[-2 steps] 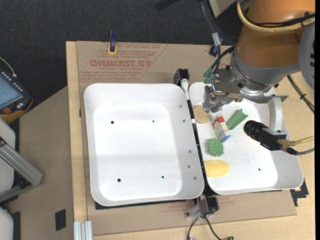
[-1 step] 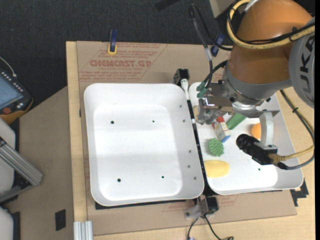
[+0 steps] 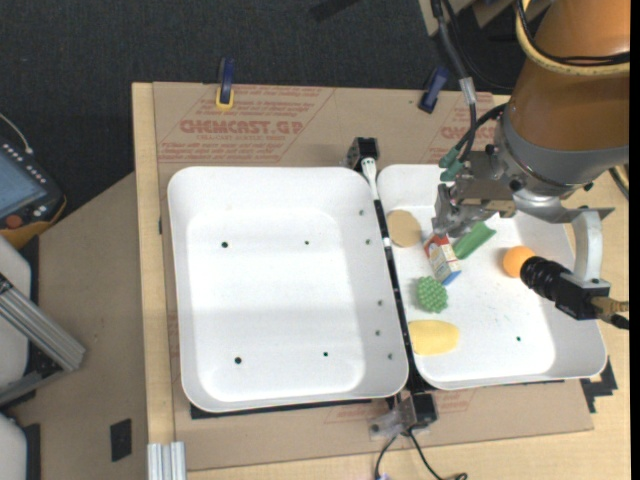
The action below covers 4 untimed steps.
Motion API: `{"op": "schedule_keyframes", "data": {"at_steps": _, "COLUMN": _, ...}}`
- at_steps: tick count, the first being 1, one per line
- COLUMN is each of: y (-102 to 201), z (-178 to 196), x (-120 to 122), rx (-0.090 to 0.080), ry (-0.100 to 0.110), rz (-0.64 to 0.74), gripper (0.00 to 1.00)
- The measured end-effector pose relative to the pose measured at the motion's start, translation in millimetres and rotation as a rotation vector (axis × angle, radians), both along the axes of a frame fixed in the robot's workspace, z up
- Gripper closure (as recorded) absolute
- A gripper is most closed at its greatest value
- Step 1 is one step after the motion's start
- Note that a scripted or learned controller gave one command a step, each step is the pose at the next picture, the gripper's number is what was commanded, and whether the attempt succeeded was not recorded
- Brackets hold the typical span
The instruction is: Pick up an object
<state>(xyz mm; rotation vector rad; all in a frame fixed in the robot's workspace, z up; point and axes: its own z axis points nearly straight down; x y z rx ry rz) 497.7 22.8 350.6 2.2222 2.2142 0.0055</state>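
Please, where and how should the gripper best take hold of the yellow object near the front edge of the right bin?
Probably from straight above, closing across the short width of the yellow object. It lies flat with its long axis roughly left to right, so its narrow middle suits two fingers. Its left end sits close to the right bin wall, so gripping along its length looks cramped. The green knobbly piece behind it lies apart.

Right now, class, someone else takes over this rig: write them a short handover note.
Gripper: low over the right bin, above the small red and white box; whether it grips anything cannot be told.
Things, all in the right bin: tan round piece by the divider, green block, orange ball, green bumpy piece, yellow piece at the front.
Done: arm brought down among the things.
Left: get one thing clearly between the fingers and lift it.
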Motion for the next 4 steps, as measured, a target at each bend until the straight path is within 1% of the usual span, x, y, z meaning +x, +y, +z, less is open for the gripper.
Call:
{"op": "schedule_keyframes", "data": {"at_steps": 1, "y": 17, "z": 34, "x": 44, "rx": 0.001, "ry": -0.001, "rz": 0.006, "gripper": 1.0}}
{"op": "schedule_keyframes", "data": {"at_steps": 2, "y": 11, "z": -32, "x": -16, "rx": 0.0, "ry": 0.017, "rz": 0.002, "gripper": 1.0}}
{"op": "schedule_keyframes", "data": {"at_steps": 3, "y": 31, "z": -32, "x": -19, "rx": 0.001, "ry": 0.008, "rz": 0.006, "gripper": 1.0}}
{"op": "schedule_keyframes", "data": {"at_steps": 4, "y": 52, "z": -39, "x": 41, "rx": 0.0, "ry": 0.001, "rz": 0.006, "gripper": 1.0}}
